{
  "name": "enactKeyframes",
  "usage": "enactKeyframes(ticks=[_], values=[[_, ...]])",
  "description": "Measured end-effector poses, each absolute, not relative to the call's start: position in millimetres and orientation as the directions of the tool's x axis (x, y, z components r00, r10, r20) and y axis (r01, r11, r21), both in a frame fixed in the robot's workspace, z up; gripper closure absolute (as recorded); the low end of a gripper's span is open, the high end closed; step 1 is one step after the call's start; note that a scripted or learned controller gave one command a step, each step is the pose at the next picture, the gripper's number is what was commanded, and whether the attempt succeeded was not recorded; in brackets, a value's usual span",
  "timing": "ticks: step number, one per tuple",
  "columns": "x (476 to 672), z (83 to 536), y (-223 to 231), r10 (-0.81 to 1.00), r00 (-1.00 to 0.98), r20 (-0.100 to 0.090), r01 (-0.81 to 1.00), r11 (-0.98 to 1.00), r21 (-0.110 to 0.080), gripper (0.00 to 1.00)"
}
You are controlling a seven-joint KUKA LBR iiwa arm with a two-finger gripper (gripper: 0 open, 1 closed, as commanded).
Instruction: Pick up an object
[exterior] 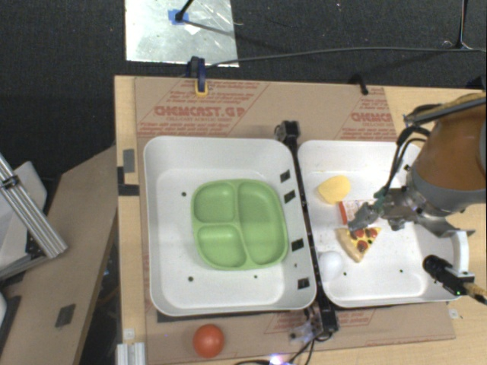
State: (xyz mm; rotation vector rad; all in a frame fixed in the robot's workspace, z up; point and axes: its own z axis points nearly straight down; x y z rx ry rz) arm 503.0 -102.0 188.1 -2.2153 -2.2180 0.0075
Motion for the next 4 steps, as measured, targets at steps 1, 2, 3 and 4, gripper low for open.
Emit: enactKeyframes(ticks=[1,2,3,4], values=[[505.4,192.2,-102.1,1.0,-0.003,0.0,1.0,0.003,0.001,0.0],[501.1,132.0,-95.5,1.0,-0.002,0.001,1.0,0.002,-0.004,0.0],[503.0,85.1,-95.6,1.0,-0.002,-0.001,1.0,0.002,0.005,0.0],[506.5,100.5,-98.3,1.0,0.0,-0.006,1.0,0.001,0.017,1.0]])
